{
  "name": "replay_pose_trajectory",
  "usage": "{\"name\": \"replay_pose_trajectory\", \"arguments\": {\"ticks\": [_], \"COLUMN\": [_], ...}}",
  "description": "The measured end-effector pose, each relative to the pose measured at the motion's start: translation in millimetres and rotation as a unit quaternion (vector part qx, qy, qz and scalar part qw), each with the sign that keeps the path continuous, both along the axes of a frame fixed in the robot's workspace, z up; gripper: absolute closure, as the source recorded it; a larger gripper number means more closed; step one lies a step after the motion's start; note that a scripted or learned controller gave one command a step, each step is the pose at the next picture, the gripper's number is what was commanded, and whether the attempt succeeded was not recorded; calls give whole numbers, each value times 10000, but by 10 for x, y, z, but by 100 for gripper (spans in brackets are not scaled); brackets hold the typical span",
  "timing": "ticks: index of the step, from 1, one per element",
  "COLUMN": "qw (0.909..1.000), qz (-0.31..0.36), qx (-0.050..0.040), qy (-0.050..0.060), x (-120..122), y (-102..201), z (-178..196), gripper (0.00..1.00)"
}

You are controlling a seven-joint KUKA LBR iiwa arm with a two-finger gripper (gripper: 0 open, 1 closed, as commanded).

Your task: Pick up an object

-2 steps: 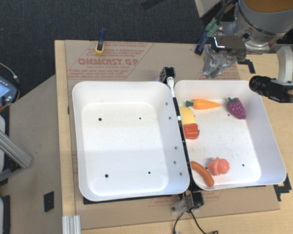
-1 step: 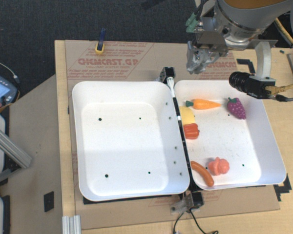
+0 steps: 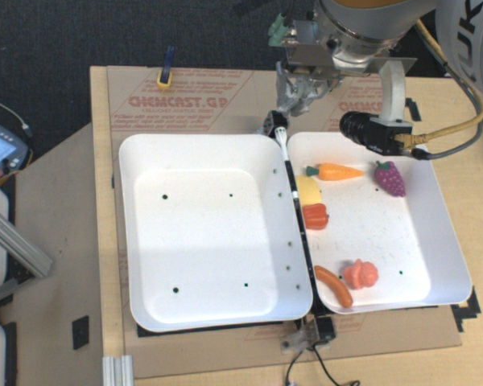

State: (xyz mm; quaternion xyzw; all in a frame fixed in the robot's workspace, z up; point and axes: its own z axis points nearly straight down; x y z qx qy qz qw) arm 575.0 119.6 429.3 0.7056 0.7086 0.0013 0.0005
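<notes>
The right bin [image 3: 419,240] holds several toy foods. An orange carrot [image 3: 338,170] lies near its far edge, with a purple bunch of grapes [image 3: 390,178] to its right. A yellow piece [image 3: 307,190] and a red pepper [image 3: 315,216] sit against the bin's left wall. A pink piece [image 3: 360,274] and an orange-red sausage [image 3: 334,286] lie at the near edge. My gripper [image 3: 299,99] hangs above the far end of the divide between the bins, over the cardboard, apart from all the toys and with nothing seen in it.
The left bin [image 3: 201,240] is a white tray beside the right one. A black module [image 3: 374,133] on the arm hangs over the right bin's far edge. A small yellow and blue clip [image 3: 166,72] sits on the cardboard at the far left.
</notes>
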Motion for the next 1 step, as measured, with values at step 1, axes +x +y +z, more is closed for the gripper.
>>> {"name": "replay_pose_trajectory", "arguments": {"ticks": [1], "qw": [10000], "qz": [-11], "qx": [-4], "qy": [2], "x": [231], "y": [245], "z": [-132], "gripper": [100]}}
